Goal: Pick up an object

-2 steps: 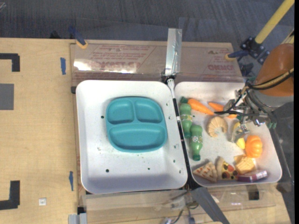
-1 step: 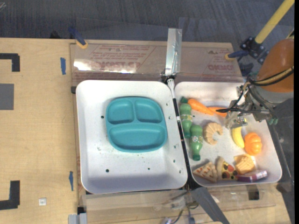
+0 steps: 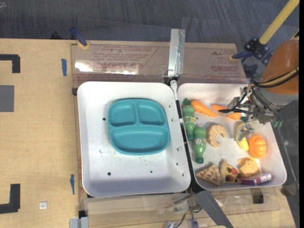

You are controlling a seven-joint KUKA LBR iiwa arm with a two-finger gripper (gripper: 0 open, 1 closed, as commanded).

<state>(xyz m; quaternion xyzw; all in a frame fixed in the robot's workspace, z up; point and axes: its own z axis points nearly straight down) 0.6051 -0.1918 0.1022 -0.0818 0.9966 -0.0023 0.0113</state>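
The right bin (image 3: 277, 167) holds several toy foods. An orange carrot (image 3: 203, 109) lies near its back left. Green bottles (image 3: 199, 144) line its left wall. A tan shell-shaped pastry (image 3: 217, 134) sits mid-bin. An orange pumpkin (image 3: 258, 146) and a small yellow piece (image 3: 243, 144) rest toward the right. A pizza slice (image 3: 210, 174), a bread piece (image 3: 249, 166) and a purple item (image 3: 255, 178) lie along the front. My gripper (image 3: 244, 123) hangs low over the bin's back right, just above the yellow piece and beside the pumpkin. Nothing is visibly held.
The left bin (image 3: 90, 127) holds a teal divided plate (image 3: 138, 126). A metal strip (image 3: 176, 51) stands behind the divide between the bins. The grey arm with its orange band (image 3: 284, 65) overhangs the right bin's back right corner. Cardboard bench surface (image 3: 33, 127) lies to the left.
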